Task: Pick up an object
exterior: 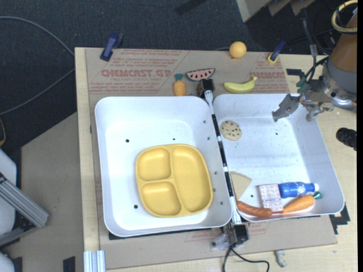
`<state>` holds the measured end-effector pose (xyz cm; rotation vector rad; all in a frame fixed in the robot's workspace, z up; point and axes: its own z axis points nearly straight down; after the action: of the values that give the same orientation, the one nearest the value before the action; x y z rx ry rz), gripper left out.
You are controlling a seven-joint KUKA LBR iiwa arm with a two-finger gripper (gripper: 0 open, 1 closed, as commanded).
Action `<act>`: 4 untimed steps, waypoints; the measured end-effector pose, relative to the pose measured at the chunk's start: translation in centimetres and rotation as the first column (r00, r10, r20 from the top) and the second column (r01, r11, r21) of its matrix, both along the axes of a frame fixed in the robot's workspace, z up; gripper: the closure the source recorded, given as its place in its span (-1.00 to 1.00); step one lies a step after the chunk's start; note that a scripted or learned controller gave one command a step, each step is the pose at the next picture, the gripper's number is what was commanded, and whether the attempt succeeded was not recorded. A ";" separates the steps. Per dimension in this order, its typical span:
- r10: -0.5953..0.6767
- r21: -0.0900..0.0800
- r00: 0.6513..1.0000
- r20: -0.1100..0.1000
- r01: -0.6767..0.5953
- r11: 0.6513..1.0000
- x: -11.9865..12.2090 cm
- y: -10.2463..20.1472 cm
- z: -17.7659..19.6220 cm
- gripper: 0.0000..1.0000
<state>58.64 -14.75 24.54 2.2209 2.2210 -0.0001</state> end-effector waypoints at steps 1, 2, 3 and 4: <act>-0.001 0.001 1.000 -0.004 0.001 1.000 -4.6 -7.1 -13.2 -1.00; 0.000 0.002 1.000 -0.002 0.000 1.000 -10.8 -1.5 -16.2 -1.00; 0.000 -0.002 1.000 0.002 0.000 1.000 -7.0 -6.3 -3.8 -1.00; 0.000 0.002 1.000 -0.003 0.000 1.000 -9.3 -2.7 -15.7 -1.00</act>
<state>49.33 -17.48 8.84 2.2234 2.2233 -0.0012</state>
